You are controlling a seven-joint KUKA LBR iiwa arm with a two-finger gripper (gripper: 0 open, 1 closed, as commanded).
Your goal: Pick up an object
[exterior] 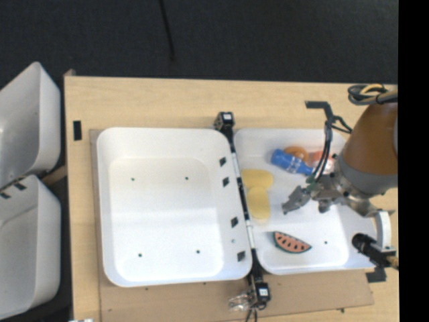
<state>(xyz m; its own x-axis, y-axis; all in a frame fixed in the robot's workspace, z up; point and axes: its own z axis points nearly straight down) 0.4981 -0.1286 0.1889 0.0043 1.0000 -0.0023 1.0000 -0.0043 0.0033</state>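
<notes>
Watermelon slice (291, 242) clear; jaws (299, 199) indistinct

the robot's arm (373, 154) is a rounded body with a broad orange-brown band above a smooth grey wrist section. from the wrist juts a dark grey metal two-finger gripper (295, 203), angular and mechanical. a thin black cable (327, 136) loops up from the gripper side and bends over near the band. a second black and yellow cable bundle (367, 92) curls above the band.
</notes>
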